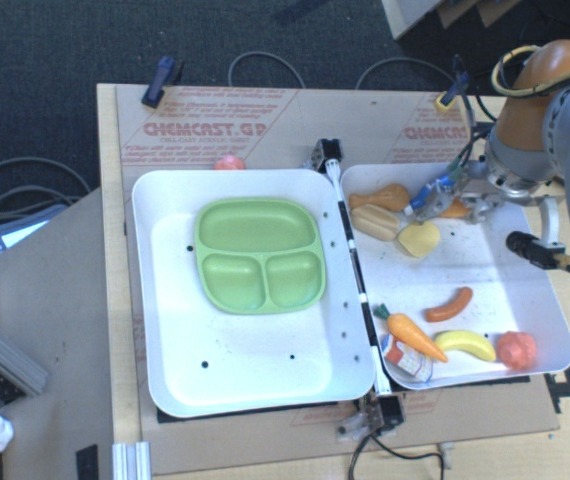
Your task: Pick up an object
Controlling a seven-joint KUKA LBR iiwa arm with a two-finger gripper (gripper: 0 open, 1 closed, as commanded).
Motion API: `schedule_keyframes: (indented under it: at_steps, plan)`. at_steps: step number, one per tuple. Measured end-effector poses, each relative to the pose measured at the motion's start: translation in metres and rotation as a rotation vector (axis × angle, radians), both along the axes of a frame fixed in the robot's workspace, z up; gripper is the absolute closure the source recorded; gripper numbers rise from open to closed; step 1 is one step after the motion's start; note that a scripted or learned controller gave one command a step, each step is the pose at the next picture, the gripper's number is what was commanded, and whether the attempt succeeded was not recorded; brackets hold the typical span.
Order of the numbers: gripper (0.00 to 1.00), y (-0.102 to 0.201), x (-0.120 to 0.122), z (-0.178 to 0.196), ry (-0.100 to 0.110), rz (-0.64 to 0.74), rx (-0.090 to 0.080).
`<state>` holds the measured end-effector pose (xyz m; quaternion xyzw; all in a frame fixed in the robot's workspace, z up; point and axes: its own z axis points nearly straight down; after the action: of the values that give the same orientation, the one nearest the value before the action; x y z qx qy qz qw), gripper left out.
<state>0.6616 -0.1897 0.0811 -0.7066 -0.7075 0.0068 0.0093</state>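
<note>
Honestly, can't tell what the gripper (pixel 443 194) is doing up in the right bin (pixel 540 298) by the bread roll (pixel 377 222). I'd drop straight down and centre on it first.

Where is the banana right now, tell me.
The banana lies in the right bin, near its front edge, between the carrot and the pink ball.
</note>
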Motion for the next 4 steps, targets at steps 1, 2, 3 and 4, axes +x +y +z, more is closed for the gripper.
schedule_keyframes:
  at_steps: [1, 2, 3, 4]
  plan:
    - [0.0, -0.027, 0.002, 0.001, -0.004, 0.001, 0.012]
    - [0.0, -0.03, -0.089, 0.003, -0.018, 0.002, 0.006]
    - [0.0, 0.008, -0.027, 0.004, -0.025, 0.0, -0.003]
    - [0.0, 0.055, -0.071, 0.003, -0.021, -0.001, -0.002]
